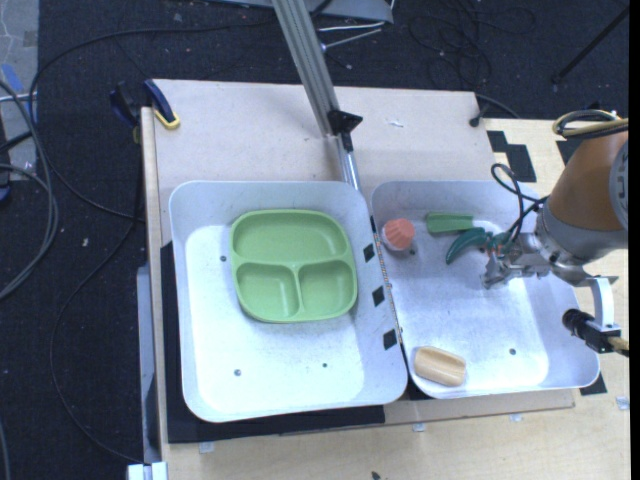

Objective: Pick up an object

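The gripper (pixel 497 264) hangs low in the right bin (pixel 520 363), just beside the teal piece (pixel 466 243); its state cannot be told. The approach seems under way; next it needs to centre over that piece and close. The peach (pixel 399 232) and bread (pixel 440 366) lie apart. No writing is legible.

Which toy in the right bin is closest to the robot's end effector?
The teal curved toy, right beside the end effector. The orange ball and tan bread piece lie farther away.
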`<act>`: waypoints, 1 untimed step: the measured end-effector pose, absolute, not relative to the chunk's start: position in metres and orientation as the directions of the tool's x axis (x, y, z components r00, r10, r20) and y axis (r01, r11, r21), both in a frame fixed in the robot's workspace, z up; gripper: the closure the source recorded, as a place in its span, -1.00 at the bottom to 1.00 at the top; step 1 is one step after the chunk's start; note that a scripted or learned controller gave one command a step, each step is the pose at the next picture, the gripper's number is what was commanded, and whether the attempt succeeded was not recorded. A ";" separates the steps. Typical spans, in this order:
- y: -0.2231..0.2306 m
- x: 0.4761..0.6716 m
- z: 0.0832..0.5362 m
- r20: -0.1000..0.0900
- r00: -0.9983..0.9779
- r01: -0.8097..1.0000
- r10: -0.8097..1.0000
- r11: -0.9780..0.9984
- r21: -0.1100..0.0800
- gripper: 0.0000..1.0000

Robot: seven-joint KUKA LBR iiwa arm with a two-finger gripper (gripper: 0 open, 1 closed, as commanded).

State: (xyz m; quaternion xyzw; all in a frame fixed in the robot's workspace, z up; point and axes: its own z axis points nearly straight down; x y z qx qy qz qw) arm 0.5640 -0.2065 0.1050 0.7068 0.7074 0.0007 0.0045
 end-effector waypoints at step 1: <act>-0.205 0.557 0.164 -0.002 -0.001 1.000 1.000 0.001 0.005 1.00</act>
